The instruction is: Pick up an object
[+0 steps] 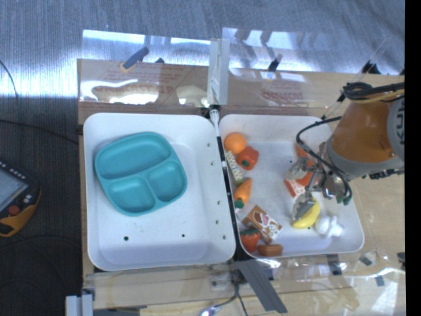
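Fingers (304, 207) spread narrowly, tips just above banana (307, 217) in right bin (276, 125); wooden table (381, 196), dark carpet beyond

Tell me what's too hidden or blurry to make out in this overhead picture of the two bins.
- Whether the jaws are open or closed: the gripper is a dark blur under the wrist.
- The banana: the gripper hangs over its upper end, so contact is unclear.
- The red-and-white item beside the gripper: too blurred to identify.
- The small packet: its print is too small to read.
- The right bin: the arm covers its right wall.
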You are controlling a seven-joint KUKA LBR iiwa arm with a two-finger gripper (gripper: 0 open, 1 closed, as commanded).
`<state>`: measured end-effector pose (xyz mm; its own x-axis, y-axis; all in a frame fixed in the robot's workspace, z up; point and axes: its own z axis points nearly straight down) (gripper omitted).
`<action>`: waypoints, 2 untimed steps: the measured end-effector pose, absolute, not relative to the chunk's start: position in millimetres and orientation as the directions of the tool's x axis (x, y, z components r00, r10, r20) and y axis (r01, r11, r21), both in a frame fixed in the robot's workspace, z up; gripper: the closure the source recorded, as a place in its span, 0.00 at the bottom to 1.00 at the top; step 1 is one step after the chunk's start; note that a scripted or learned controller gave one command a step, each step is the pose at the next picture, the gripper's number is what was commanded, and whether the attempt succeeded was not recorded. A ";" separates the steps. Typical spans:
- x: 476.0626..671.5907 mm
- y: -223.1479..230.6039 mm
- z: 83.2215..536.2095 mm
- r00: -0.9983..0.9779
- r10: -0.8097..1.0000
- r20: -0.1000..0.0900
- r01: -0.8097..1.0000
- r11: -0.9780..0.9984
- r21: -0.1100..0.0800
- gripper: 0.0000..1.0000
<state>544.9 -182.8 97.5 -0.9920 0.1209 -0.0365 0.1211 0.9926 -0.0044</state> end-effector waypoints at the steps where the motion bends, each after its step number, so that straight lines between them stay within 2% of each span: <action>1: 528.0 -210.6 96.8 -0.986 0.161 -0.034 0.161 0.987 -0.001 0.00; 2: 561.3 -194.6 94.7 -0.963 0.268 -0.023 0.268 0.963 -0.002 0.00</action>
<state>561.3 -194.6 94.7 -0.9631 0.2683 -0.0227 0.2684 0.9633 -0.0024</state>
